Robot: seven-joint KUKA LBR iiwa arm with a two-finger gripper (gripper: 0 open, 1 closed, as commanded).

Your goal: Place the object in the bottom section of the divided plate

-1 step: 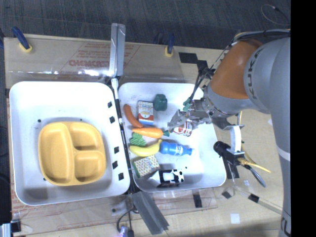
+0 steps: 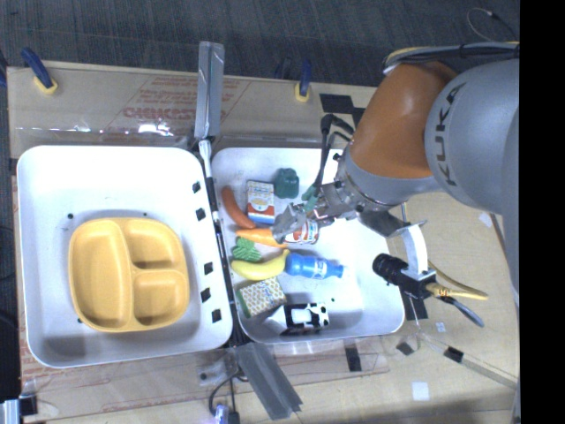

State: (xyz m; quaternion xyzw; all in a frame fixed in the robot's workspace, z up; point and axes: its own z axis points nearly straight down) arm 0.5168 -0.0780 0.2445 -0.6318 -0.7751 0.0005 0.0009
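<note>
Claw (image 2: pixel 296 223) low over toys in right bin (image 2: pixel 388 312), maybe pinching small can (image 2: pixel 305 232); grip unclear. Yellow plate (image 2: pixel 97 276) waits.

Dark ribbed floor (image 2: pixel 132 11) is running along the top. Tan bench (image 2: pixel 481 325) is lying under a cardboard sheet (image 2: pixel 132 95) with red print, blue clamps (image 2: pixel 39 71) gripping its top edge. Black tape bits (image 2: pixel 453 354) are sticking to the bench bottom right. Light is falling even, soft shadows.
</note>
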